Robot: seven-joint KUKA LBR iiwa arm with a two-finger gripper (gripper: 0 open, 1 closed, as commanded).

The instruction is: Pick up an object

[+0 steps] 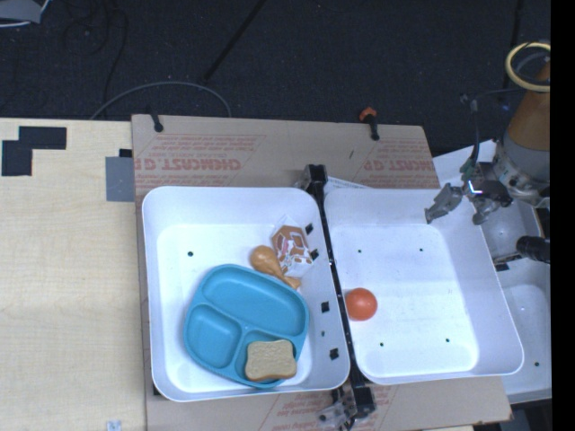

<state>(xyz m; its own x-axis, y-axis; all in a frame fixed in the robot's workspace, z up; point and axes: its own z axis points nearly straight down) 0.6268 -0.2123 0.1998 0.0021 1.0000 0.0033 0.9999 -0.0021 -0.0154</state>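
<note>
Two white bins sat side by side on my table (63, 268), on a sheet of brown cardboard (269, 151) printed with red lettering. Going from the left, the left bin (166, 241) held a blue tray (235, 317) with three compartments, lying tilted across the bin's lower half. A slice of bread (270, 359) rested in the tray's near right compartment. Just above the tray's upper right edge lay a tan drumstick (269, 261), touching or nearly touching the tray's rim, and beside it on the right was a small packet (293, 247) with brown and white markings, close to the bin's right wall.

A black divider (329, 268) ran between the two bins. Past it, the right bin (431, 348) held a single orange ball (361, 303), near the bin's left wall and about midway down its floor, well apart from everything else.

At the far right my arm (530, 119) came in, its orange band showing above the wrist. My tool (463, 200) hung over the right bin's upper right corner, above the rim and well apart from the ball. Its two fingers (440, 205) stood spread wide, with nothing between them. Dark cables lay on the black floor (269, 43) beyond the table's far edge.
</note>
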